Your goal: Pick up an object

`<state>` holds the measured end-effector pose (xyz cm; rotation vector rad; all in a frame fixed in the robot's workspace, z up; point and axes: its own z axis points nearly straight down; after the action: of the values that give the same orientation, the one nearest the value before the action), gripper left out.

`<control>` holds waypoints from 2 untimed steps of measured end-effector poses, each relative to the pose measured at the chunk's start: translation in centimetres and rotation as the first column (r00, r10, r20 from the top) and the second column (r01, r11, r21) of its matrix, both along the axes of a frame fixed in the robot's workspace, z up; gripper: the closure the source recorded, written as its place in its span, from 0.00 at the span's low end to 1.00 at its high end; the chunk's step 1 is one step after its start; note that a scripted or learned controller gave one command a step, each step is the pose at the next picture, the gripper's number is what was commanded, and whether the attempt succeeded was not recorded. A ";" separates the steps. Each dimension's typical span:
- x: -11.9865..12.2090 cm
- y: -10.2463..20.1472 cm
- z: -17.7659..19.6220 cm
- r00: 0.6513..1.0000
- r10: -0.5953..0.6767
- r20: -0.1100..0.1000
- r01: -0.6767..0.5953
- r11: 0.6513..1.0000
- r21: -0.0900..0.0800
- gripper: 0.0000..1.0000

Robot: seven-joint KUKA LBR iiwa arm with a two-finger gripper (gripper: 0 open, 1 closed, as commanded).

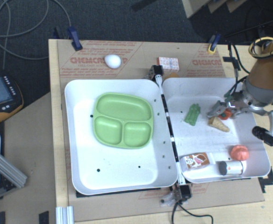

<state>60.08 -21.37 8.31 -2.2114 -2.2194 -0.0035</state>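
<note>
From my remote seat, the grey-and-orange arm [267,73] runs off the right edge; the small red object [226,115] beneath my pincer [219,110] is too small to identify.

A robotics lab or test workshop, seen from above. A plywood bench [127,55] carries two shallow white bins [80,125] clipped side by side, with blue clamps [74,38] at the back edge. Loose cables [19,13] lie on dark carpet to the left, beside a handheld control pendant [1,94] and an aluminium framing rail [3,164]. A grey robot arm [262,85] reaches in from the right.
</note>
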 end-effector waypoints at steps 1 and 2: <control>0.1 -0.2 1.2 1.000 0.001 0.004 -0.001 1.000 -0.005 1.00; -0.1 7.0 0.2 1.000 -0.001 0.005 0.002 1.000 -0.006 1.00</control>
<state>59.97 -14.33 8.52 -2.2186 -2.2233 -0.0023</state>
